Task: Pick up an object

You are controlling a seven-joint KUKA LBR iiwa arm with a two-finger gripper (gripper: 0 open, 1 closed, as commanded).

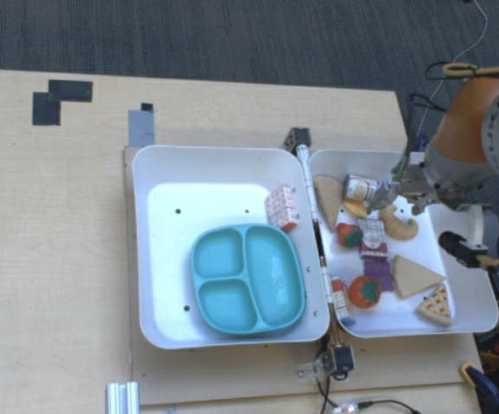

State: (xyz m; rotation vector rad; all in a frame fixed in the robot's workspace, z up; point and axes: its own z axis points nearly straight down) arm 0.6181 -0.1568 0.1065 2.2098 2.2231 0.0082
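Note:
My gripper [386, 197] hangs low over the back of the right bin [483, 317], reaching in from the right. Just left of it lie a small tin can [358, 185] and a yellow piece [356, 207]. A tan biscuit shape [401, 224] lies right below it. Nothing can be seen held in the gripper. Other toy foods fill this bin: a tan bread wedge [326, 198], a red strawberry [348, 235], a white and red packet [373, 233], a purple item [379, 273], a tomato [366, 291], a sandwich wedge [415, 276] and a pizza slice [438, 304].
The left bin [159, 231] holds a teal divided plate [248, 277] and a small red and white carton [281, 207] near its right wall. A small bottle [339, 300] lies along the right bin's left wall. Cables run beside the arm at the right.

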